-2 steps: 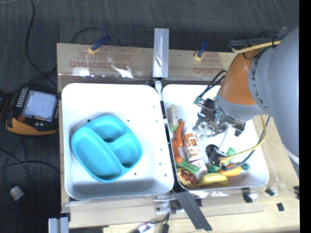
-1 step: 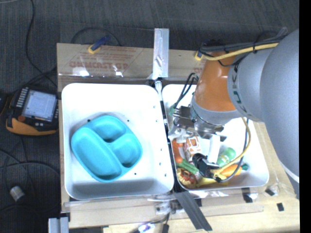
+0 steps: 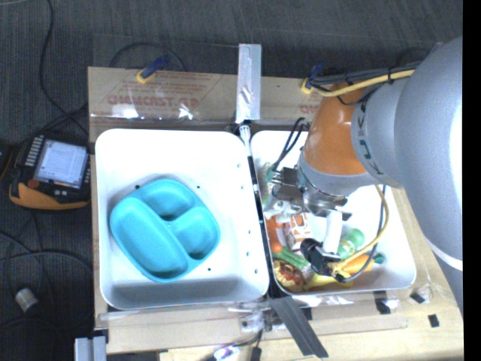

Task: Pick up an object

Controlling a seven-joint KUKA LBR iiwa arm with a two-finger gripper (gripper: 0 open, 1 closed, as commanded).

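My gripper point(image 3: 302, 224) hangs low over the left part of the right bin point(image 3: 402, 273), under the orange-banded wrist point(image 3: 338, 138). It is down among a pile of small objects. A red and white item point(image 3: 294, 230) lies right at the gripper; whether it is held cannot be told. Around it lie a green object point(image 3: 352, 239), an orange piece point(image 3: 361, 262), a yellow piece point(image 3: 325, 280) and a greenish mixed item point(image 3: 289, 260). The wrist hides the back of the pile.
The left bin point(image 3: 135, 145) holds a blue divided tray point(image 3: 164, 228) lying at a slant. A ridge point(image 3: 255, 201) separates the two bins. A small screen device point(image 3: 56, 168) sits on the floor to the left, outside the bench.
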